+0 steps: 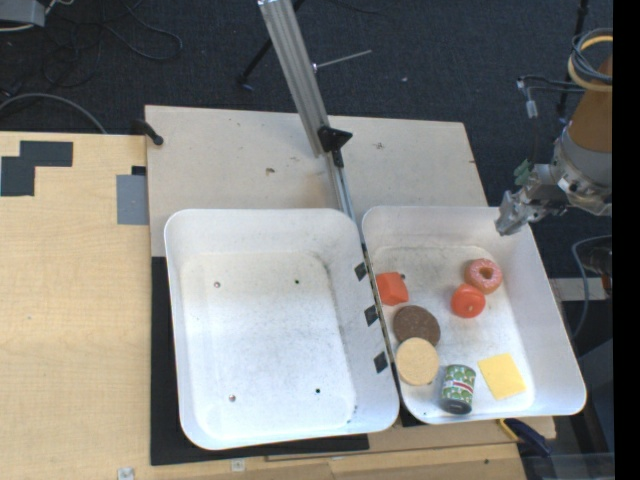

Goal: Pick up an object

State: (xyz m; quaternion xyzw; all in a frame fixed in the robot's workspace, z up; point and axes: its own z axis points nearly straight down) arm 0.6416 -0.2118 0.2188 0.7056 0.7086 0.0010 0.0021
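**Objects in right bin, jaws unreadable**

Seven small objects lie in the right bin (560, 368): pink ring (483, 274), red ball (468, 301), orange block (391, 289), brown disc (416, 324), tan disc (418, 361), green can (457, 388), yellow block (502, 376). The gripper (512, 214) hovers at the bin's 1 o'clock rim; whether its jaws are released or clenched, I cannot tell. The arm is cut off at 3 o'clock.

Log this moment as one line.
gripper: over right bin far edge, holding nothing | donut, tomato, can, cheese: lying in bin
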